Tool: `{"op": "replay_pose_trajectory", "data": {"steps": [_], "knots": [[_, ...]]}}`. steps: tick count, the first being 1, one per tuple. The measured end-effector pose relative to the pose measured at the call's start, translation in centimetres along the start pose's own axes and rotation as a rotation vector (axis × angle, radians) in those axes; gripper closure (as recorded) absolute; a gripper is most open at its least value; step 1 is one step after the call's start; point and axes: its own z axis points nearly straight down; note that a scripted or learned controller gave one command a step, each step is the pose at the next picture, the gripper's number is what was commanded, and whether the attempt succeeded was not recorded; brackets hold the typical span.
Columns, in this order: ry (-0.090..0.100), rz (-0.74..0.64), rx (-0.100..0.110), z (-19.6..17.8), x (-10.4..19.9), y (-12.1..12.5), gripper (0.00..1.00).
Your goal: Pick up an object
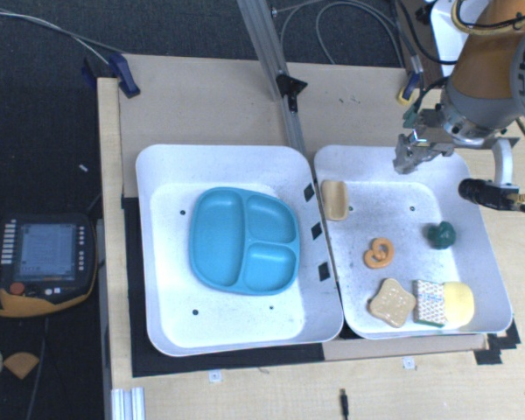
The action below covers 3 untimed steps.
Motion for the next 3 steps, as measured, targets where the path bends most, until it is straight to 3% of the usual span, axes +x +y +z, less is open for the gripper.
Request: {"op": "replay_pose_trajectory", "data": {"steps": [1, 3], "knots": [[0.001, 0.0, 0.002, -5.5, 0.0, 0.2, 1.0], [0.003, -0.001, 0.013, -3.3, 9.0, -5.3, 1.0]]}}
